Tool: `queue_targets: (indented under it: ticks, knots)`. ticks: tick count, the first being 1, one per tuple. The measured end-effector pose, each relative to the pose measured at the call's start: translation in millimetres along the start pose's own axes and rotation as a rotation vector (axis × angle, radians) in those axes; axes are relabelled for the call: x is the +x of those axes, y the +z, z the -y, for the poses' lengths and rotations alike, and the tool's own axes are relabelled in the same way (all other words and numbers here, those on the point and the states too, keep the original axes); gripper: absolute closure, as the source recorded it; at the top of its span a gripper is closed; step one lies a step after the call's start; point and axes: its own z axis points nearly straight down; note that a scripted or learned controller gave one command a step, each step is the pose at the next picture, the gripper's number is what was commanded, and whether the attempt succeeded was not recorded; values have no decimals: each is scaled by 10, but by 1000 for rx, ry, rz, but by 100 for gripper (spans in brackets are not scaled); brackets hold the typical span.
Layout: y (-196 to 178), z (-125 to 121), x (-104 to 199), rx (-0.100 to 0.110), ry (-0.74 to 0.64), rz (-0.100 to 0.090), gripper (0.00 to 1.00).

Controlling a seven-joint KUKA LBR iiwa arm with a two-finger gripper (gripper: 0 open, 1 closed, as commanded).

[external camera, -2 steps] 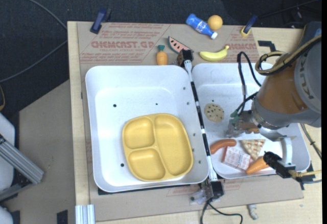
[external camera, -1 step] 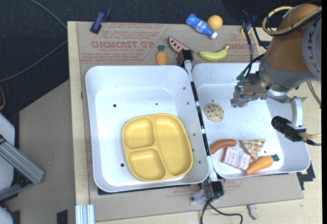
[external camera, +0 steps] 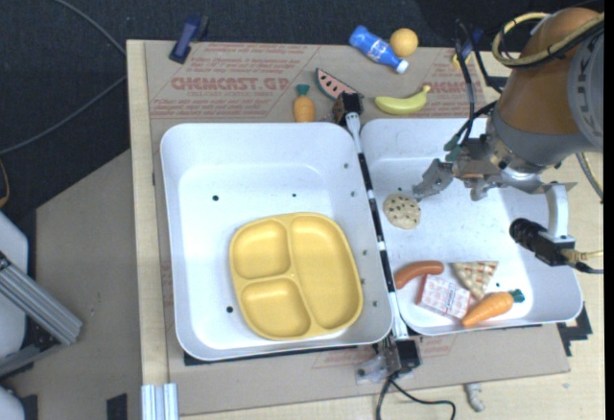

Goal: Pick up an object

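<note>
My gripper hangs over the back half of the right bin, its two fingers spread apart with nothing between them. A round speckled cookie lies just left of and below the left finger, apart from it. Along the bin's front lie a sausage, a red-and-white packet, a triangular toast slice and a carrot.
In the left bin sits a yellow divided plate. Behind the bins on the board lie a banana, a blue bottle, an orange, a watermelon slice and a small orange toy.
</note>
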Motion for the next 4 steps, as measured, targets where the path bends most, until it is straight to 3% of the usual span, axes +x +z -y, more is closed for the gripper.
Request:
queue_targets:
  ticks: [1, 2, 4]
  knots:
    - [975, -232, -128, -4, 2, 1, 0]
    - [972, -502, -36, -6, 0, 1, 0]
    - [961, -434, -55, -5, 1, 1, 0]
